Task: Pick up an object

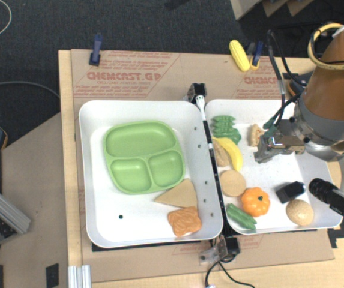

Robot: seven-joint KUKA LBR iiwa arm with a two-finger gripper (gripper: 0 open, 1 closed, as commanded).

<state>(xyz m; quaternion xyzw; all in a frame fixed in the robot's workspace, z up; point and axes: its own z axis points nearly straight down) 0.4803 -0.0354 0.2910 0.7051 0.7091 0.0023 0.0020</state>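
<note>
My gripper (266, 152) hangs over the middle of the right bin (280, 110), just right of a yellow banana (230, 152). Nothing shows between its fingers. A pale piece (255, 135) lies right behind it. Further items in this bin are a green leafy toy (224, 128), a tan round piece (232, 183), an orange pumpkin (256, 201), a green pod (241, 216), a black block (290, 191) and a beige egg-like ball (299, 212).
The left bin (90, 161) holds a green divided plate (143, 156), a tan wedge (178, 195) and an orange-brown piece (185, 221). A black divider bar (206, 143) runs between the bins. A yellow clamp (239, 55) and a blue clamp (95, 50) sit at the bench's back edge.
</note>
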